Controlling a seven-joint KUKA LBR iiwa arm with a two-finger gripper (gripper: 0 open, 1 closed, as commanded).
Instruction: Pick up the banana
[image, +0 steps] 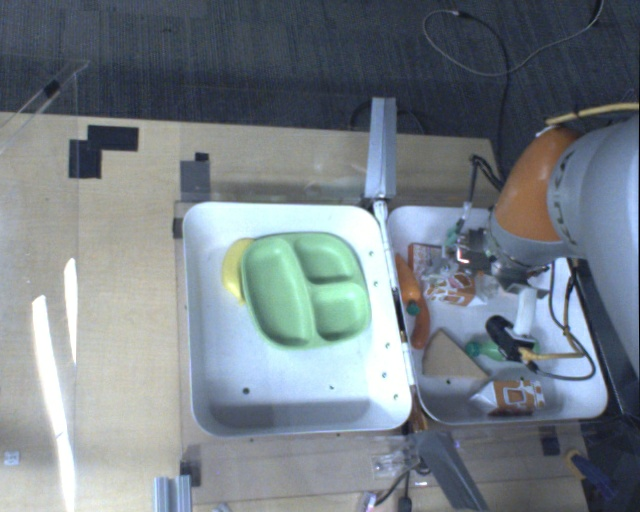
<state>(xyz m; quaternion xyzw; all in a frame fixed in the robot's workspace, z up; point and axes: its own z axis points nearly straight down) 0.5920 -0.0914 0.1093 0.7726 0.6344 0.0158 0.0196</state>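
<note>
Banana peeking from under green tray in left bin, gripper over right bin, grip state unclear

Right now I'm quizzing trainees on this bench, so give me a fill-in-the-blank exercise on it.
1. The green tray lies in the ____ bin.
2. The banana peeks out from under the tray's ____ edge.
3. The arm hangs over the ____ bin.

Missing words: left; left; right

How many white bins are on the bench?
2: the left bin holds a green divided tray over a banana; the right bin holds small items.
</note>
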